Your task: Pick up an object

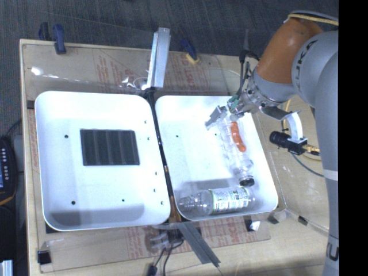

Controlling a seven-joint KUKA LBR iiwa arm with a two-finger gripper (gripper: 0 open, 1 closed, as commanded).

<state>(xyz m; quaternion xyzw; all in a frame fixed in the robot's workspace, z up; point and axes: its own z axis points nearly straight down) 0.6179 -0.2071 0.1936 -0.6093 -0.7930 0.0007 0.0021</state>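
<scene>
My gripper hangs over the upper middle of the right bin, reaching in from the right. Directly below it a clear plastic bottle with an orange part inside lies lengthwise toward the bin's right wall, its dark cap pointing to the front. The gripper is at that bottle's upper end; whether it touches the bottle is unclear. A second clear bottle with a label lies on its side along the right bin's front wall. A dark ribbed rectangular block lies flat in the left bin.
A grey upright bar stands behind the seam between the bins. Blue clamps hold the board's far edge. A black cable fitting sits just right of the right bin, under the arm.
</scene>
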